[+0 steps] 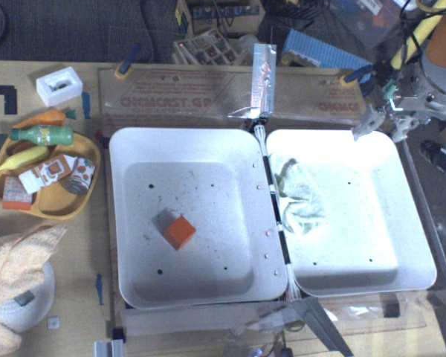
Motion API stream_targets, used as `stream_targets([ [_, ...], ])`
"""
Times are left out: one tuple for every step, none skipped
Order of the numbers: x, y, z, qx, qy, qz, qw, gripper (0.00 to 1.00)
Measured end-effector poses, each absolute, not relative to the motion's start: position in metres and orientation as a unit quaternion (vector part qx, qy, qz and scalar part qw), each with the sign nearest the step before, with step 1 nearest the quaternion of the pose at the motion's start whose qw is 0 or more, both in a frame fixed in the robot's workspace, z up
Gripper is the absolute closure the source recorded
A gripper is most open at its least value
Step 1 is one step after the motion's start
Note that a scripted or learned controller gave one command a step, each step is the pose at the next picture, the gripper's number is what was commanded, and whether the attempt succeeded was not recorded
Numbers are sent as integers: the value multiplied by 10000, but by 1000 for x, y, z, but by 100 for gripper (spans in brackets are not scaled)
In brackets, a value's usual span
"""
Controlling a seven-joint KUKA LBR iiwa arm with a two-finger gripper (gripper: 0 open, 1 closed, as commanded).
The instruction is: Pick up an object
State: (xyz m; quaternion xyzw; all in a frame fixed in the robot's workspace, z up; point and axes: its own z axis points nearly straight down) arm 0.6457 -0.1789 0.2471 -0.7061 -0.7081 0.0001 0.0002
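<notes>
The hand [383,121] hangs over the far right corner of the right bin [409,222], at the rim; whether it is wide or narrow I cannot tell, and nothing shows in its grip. The nearest candidate is a crumpled pale cloth [297,195], lying against the right bin's left wall, its long axis running from far to near. From the hand it lies leftward and toward the near side, with bare bin floor between, so nothing blocks a straight approach. An orange block [181,232] sits in the left bin [134,162], well apart from the hand and beyond the divider between the bins. On the bench to the left stands a bowl [52,208] of toy groceries, clear of any likely path.
</notes>
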Motion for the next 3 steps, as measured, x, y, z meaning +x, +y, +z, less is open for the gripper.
stream_targets([
  [607,-149,143,-7528,-6582,4,6,0],
  [636,-216,182,-7645,-6446,-3,-19,0],
  [610,-121,146,-8201,-5723,10,18,0],
])
